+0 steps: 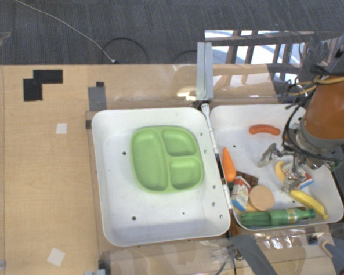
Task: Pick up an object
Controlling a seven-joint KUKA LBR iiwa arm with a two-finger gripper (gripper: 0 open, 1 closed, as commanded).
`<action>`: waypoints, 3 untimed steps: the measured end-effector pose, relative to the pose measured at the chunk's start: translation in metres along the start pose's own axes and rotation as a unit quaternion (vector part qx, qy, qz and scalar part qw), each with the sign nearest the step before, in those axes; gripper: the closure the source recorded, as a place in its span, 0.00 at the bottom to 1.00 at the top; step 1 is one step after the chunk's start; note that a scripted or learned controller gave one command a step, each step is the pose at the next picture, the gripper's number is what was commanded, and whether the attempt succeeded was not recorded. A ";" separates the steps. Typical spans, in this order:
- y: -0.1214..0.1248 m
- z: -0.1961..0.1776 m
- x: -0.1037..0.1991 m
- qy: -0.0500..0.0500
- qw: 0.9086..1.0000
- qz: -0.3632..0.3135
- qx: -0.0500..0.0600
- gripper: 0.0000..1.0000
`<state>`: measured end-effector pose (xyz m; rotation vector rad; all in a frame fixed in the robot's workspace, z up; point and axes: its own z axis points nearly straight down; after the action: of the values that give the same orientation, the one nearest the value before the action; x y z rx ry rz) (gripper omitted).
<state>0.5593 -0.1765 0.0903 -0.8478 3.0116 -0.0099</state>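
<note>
While the metal pincer (290, 168) hangs low in the right white bin (235, 121), fingers spread, gripping nothing, the yellow plastic banana (309, 203) lies just below-right of it, long axis slanting toward the green bottle (277, 217).

A pale green divided plate (165, 159), orange carrot (227, 164), red-orange sausage (264, 129), yellow banana (308, 202), green bottle (275, 217)

No legible text on anything.
</note>
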 end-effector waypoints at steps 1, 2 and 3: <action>-0.014 0.000 0.035 -0.001 1.000 -0.019 0.001 0.00; -0.008 -0.001 0.032 0.000 1.000 0.006 0.001 0.00; -0.009 -0.015 0.025 -0.008 1.000 0.005 0.006 1.00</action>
<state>0.5426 -0.1975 0.1054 -0.8282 2.9973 -0.0210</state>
